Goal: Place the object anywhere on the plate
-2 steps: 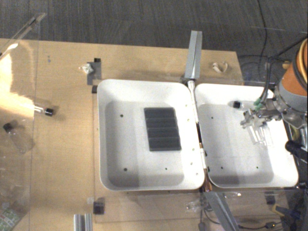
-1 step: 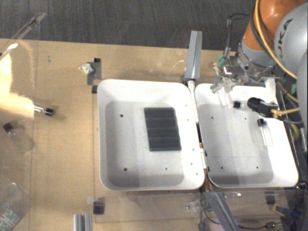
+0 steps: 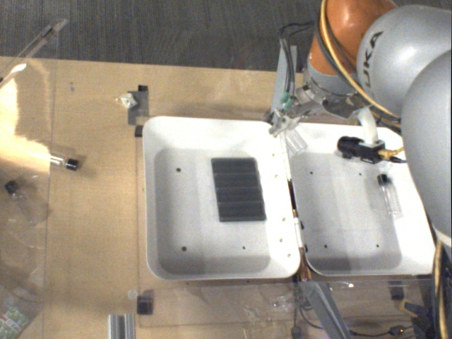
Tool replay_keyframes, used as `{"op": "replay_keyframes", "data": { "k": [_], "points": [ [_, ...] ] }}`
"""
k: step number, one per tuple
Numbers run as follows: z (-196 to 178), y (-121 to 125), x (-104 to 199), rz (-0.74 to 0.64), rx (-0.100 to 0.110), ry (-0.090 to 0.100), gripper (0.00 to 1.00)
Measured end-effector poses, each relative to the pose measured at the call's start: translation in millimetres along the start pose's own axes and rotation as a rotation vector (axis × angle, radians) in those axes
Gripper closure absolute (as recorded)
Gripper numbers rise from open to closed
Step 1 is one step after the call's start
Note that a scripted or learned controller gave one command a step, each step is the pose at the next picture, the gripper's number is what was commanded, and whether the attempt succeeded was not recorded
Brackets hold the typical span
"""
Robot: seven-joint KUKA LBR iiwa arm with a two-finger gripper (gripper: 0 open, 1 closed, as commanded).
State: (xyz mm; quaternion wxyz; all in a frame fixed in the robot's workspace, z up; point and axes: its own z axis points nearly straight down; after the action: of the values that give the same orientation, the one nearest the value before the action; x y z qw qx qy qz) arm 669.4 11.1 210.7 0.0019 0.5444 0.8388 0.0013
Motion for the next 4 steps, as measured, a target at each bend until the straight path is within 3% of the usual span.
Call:
{"op": "replay_keyframes", "data": {
  "k": [1, 2, 3, 4],
  "points": [
    [25.7, 19.8, 46.3, 0.358, 0.002, 0.0, 1.0],
    [82.4, 41.1, 94.4, -0.183, 0.001, 0.002, 1.0],
    [13.9, 77.2, 174.3, -0.065, -0.002, 0.001, 1.0],
    [45.5, 7.8, 229.3, -0.26, -0.001, 0.002, 1.0]
  ]
}}
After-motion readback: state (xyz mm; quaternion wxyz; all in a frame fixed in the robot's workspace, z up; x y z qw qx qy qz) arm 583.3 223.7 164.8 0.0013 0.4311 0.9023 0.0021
